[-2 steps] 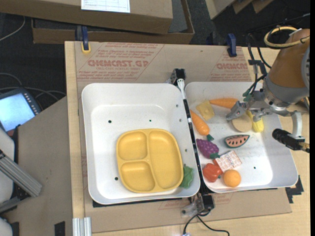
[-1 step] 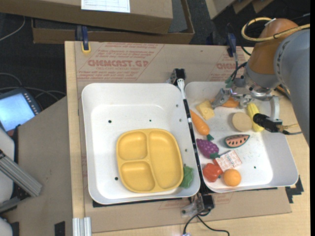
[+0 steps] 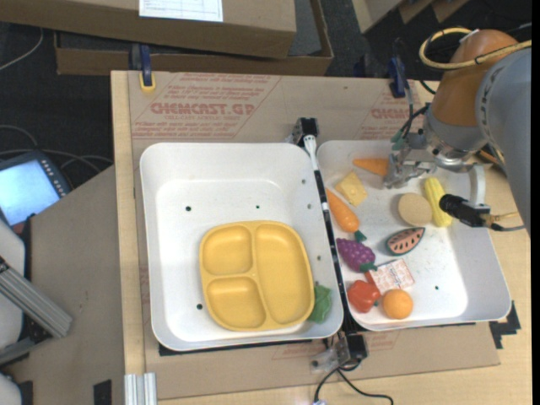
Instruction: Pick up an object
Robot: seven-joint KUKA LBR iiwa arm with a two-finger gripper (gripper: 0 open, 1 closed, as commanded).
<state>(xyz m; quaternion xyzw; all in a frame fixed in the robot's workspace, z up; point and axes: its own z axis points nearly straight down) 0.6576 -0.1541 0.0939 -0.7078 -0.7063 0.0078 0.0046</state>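
White plastic forms both bins. The left bin (image 3: 169,226) holds a yellow divided tray (image 3: 256,274) towards its near side, with a green leafy toy (image 3: 321,304) tucked against the tray's near right corner.

Across the shared wall, the right bin (image 3: 481,294) is crowded with toy food. An orange carrot (image 3: 342,212) lies along the wall. Nearer are purple grapes (image 3: 355,252), a red pepper (image 3: 364,294), a small printed packet (image 3: 393,274) and an orange ball (image 3: 397,304). Farther in sit a pale yellow wedge (image 3: 353,189), a small orange piece (image 3: 371,166), a dark oval slice (image 3: 406,241), a tan round (image 3: 414,209) and a yellow corn cob (image 3: 436,202).

The gripper (image 3: 402,172) hangs at the far side of this bin, between the orange piece and the tan round. Its metal parts blur together here, so I cannot tell how its jaws stand, and nothing shows between them.

The likeliest target is probably the orange piece: small, smooth, tapered, lying flat just left of the gripper. Such a shape could squirt sideways as the jaws close. The wedge and the tan round are close, so a slight offset could nudge a neighbour instead.
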